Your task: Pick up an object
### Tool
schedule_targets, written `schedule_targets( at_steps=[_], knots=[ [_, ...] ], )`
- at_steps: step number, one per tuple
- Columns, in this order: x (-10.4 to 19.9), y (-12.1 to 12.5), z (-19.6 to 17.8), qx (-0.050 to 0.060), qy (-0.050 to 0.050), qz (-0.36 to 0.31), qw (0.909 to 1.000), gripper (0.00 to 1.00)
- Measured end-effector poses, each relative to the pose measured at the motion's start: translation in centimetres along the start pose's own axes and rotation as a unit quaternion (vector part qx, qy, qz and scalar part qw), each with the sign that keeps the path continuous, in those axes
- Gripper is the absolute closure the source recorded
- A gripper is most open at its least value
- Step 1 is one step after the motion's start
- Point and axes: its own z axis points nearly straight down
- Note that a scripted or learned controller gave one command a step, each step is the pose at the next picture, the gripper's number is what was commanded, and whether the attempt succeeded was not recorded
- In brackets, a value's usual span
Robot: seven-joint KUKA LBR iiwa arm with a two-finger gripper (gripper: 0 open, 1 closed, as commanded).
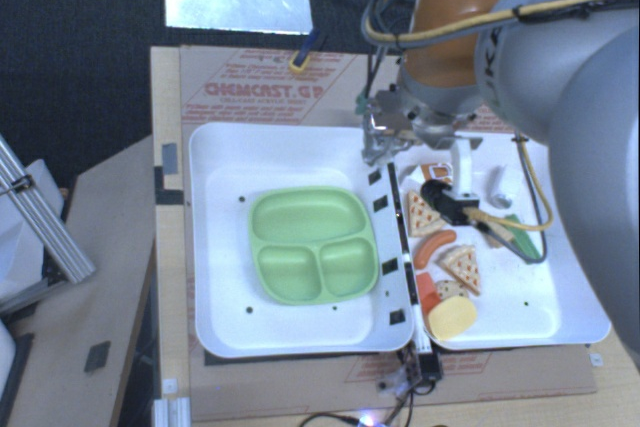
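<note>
– Yellow piece sits nearest, in the right bin's near-left corner, tight against the divider. Anything risky there?

– Yes. It is touching that wall, so a grab there may strike the wall before it closes on anything.

– And farther in?

– Near slice, then the sausage just beyond it and a far slice farther still. They lie close together, some touching. A descent on one could nudge its neighbour or catch two at once. The slices also look flat, so I judge they could slip out.

– What about the left bin?

– It has a green plate, broad and low. I doubt it is the easier pick.

– Where is the gripper?

– At the far end of the divider, right over the wall, with the toys all to its near right. Nothing is visibly held. Whether it is open or closed I cannot tell.

– So the main danger?

– Coming straight down from there would probably land on the divider or bare floor, not on a toy. It needs to shift right and nearer first. The bulky arm also hides the bin's far right.
</note>
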Motion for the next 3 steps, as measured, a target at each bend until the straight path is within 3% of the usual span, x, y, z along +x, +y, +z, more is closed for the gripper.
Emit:
schedule_targets(
  at_steps=[1, 2, 3],
  knots=[
    [-0.1, -0.2, 2.0, 0.001, -0.001, 0.003, 1.0000, 1.00],
    [-0.1, 0.5, 1.5, 0.000, 0.000, 0.002, 1.0000, 1.00],
    [-0.1, -0.6, 1.9, 0.001, -0.001, 0.003, 1.0000, 1.00]
  ],
)
